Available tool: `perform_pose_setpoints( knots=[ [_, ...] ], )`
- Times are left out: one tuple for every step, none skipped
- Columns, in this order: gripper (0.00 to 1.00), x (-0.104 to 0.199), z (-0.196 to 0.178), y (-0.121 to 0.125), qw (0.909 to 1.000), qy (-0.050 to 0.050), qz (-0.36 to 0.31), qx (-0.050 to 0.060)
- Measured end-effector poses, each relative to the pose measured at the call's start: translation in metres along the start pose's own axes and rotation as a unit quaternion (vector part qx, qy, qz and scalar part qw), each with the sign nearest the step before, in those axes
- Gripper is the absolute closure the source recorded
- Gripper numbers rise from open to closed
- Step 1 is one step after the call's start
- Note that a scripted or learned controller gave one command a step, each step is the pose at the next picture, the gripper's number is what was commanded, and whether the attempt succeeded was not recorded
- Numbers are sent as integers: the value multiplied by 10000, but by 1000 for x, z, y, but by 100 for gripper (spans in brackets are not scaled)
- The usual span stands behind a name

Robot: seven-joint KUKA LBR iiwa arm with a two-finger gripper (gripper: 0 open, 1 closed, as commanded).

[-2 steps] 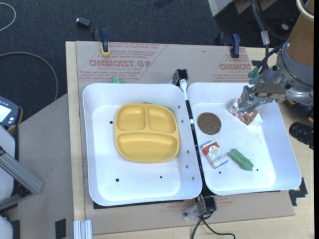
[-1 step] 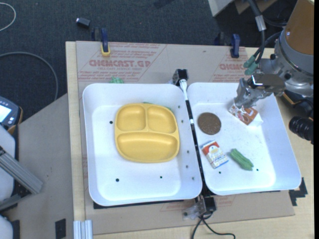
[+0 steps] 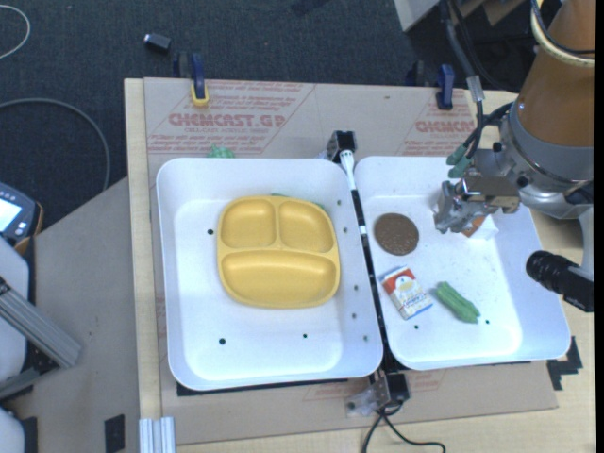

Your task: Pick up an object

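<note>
My gripper (image 3: 461, 213) hangs low over the back right part of the right bin (image 3: 528, 347). A small orange-red and white thing (image 3: 481, 225) shows just beside and under it, mostly hidden; whether it is held is unclear. A brown round disc (image 3: 396, 233) lies to the gripper's left, apart from it. Nearer the front lie a small red and white carton (image 3: 408, 292) and a green pickle-shaped object (image 3: 457, 302), side by side.
The left bin (image 3: 189, 328) holds a yellow divided plate (image 3: 278, 251) in its middle. A black strip (image 3: 359, 225) runs between the two bins. A black cylinder (image 3: 564, 279) juts in over the right bin's right rim. Blue clamps (image 3: 197, 75) grip the bench's back edge.
</note>
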State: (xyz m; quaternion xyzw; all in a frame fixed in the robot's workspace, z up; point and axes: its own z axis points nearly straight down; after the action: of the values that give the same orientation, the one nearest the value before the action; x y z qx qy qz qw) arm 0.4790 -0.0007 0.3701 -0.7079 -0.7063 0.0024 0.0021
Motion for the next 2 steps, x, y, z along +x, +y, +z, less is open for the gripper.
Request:
perform_pose_setpoints(
  knots=[
    [100,26,-32,1,10000,5,-30,-60],
    [100,45,-66,0,10000,6,-24,-62]
  ],
)
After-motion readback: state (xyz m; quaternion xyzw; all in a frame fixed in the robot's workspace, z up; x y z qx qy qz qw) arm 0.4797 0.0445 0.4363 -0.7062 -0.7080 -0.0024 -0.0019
